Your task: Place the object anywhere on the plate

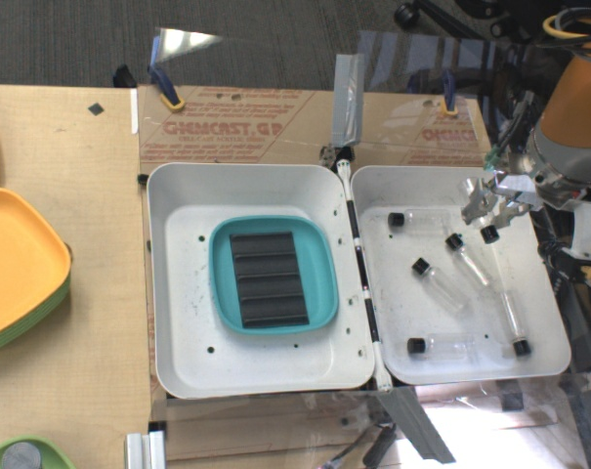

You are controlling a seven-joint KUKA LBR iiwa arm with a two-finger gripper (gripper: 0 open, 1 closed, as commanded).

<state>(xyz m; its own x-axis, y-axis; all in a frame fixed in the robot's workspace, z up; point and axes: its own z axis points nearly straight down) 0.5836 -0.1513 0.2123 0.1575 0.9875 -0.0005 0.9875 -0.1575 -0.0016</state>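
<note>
Here the gripper (487, 206), whose hold cannot be told, hangs over the right bin (552, 352); a vial (468, 258) just below it should be grasped squarely before being carried leftward to the teal plate (321, 279).

One camera sits high above my bench (61, 145) and looks down at a slant. It is far enough back to see both white bins whole, the left bin (178, 360) and the right bin (544, 345), side by side. The bench's far edge is at the top. My arm (569, 115) comes in from the right.
</note>
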